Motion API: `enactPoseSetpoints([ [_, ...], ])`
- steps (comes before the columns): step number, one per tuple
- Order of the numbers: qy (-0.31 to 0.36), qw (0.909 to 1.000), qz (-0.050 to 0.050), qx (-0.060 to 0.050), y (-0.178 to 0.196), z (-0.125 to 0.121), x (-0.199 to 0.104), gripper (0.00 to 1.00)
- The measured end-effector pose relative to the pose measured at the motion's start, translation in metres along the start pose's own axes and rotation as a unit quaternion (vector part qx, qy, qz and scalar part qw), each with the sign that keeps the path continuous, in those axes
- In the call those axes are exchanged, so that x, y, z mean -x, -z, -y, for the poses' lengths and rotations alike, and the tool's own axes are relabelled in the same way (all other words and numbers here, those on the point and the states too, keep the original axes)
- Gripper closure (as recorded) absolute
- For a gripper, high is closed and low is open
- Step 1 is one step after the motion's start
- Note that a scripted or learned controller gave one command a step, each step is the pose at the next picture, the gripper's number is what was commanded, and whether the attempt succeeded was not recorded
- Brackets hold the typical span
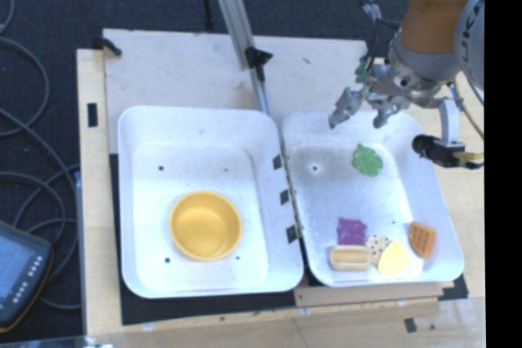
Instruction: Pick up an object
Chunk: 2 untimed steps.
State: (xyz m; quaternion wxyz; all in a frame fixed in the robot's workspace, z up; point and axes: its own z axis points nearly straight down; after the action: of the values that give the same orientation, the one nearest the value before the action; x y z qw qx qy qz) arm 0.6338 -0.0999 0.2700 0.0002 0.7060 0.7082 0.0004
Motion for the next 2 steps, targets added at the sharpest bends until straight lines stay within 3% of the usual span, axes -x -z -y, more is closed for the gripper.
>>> enactPoseSetpoints([
  [1, 0.000, 1.0000, 0.000, 0.000, 0.000, 0.000, 0.000, 0.00],
  [2, -0.003, 1.0000, 0.002, -0.002, -0.045, 0.006, 0.007, 0.00],
])
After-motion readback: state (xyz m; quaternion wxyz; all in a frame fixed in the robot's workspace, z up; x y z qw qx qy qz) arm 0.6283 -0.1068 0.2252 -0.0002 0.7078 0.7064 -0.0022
